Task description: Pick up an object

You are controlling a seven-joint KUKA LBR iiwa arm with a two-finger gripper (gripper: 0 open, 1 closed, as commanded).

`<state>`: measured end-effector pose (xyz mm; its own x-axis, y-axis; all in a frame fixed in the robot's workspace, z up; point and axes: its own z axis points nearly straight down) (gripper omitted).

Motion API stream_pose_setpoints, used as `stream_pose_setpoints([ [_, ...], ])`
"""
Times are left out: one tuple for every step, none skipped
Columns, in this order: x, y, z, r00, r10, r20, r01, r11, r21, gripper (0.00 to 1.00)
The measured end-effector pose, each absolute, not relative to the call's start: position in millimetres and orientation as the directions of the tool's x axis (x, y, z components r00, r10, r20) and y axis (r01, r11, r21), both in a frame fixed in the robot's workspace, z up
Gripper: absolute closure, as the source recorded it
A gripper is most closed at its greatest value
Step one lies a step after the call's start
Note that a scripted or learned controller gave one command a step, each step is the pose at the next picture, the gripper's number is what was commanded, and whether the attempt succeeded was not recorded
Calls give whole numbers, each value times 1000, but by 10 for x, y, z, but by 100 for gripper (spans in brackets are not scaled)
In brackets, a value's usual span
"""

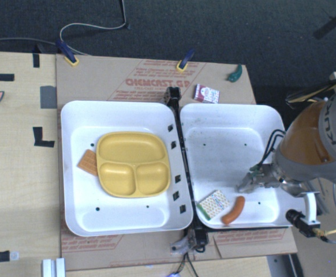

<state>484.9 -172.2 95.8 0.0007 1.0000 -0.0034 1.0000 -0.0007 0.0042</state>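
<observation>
Nearest the camera, an orange sausage-shaped toy (pixel 233 210) and a small green-and-white patterned packet (pixel 213 203) lie along the front wall of the right white bin (pixel 226 114). Just behind them the grey gripper (pixel 250 182) hovers low (jaws' spread: cannot tell). Farther left, a yellow compartment tray (pixel 134 163) fills the left bin (pixel 75 154).

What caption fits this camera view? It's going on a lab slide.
KUKA arm's gripper low in the right bin near a sausage and patterned packet; yellow tray in left bin.

yellow tray (pixel 134 163), orange sausage (pixel 233 210), green-checked packet (pixel 213 203), white bins (pixel 75 154).
</observation>
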Motion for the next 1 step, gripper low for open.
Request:
stream_pose_setpoints([
  [4849, -1717, 1049, 1, 1000, -2, 1000, -1, 3, 100],
])
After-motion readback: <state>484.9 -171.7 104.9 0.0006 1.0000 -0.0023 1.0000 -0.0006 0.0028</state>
